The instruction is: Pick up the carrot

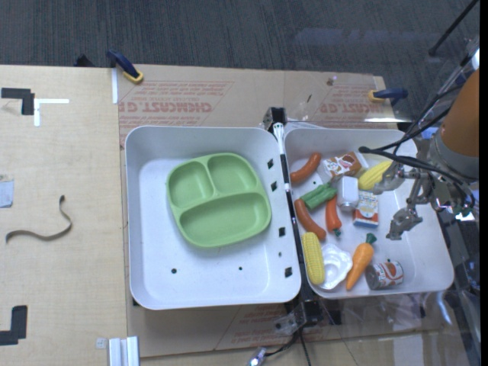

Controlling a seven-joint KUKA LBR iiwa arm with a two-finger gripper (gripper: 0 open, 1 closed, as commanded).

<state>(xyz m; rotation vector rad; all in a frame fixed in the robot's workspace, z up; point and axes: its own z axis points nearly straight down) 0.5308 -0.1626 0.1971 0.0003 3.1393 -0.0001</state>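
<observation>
The carrot (357,265), orange with a green top, lies tilted near the front of the right bin (435,280), between a white lump and a small can. My gripper (397,203) hangs over the right part of that bin, up and to the right of the carrot and apart from it. Its fingers (402,223) stand open with only bin floor between them.
The right bin is crowded: two sausages (305,166), a green vegetable (319,197), a small red pepper (333,216), two corn cobs (313,254), a carton (367,210), a can (385,274). A green divided plate (219,199) sits in the left bin (145,280).
</observation>
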